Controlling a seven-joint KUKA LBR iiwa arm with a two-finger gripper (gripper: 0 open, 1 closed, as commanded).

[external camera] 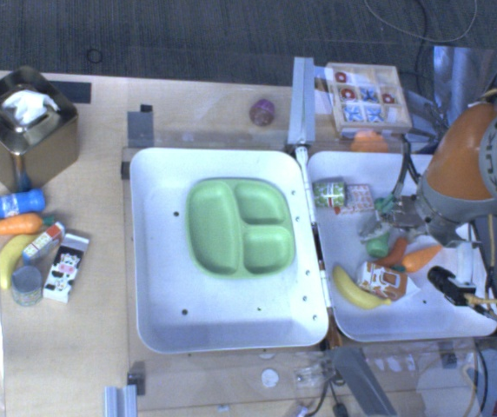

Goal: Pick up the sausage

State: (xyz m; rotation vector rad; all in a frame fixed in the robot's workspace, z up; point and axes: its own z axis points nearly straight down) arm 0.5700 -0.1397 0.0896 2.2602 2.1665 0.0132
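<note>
The sausage (394,251) is a short red-brown piece lying in the right bin (422,320), wedged between a green toy (376,247) and an orange carrot (422,257). My gripper (394,221) hangs low over the bin, just behind and above the sausage, and its metal tip partly covers the items there. Nothing can be seen held in it. The grey arm with its orange band (460,159) comes in from the right.
The right bin also holds a green can (328,194), a pale packet (359,198), a banana (357,289) and a small printed box (381,281). A green divided plate (240,226) sits in the left bin (162,302). Loose toys lie on the bench at left.
</note>
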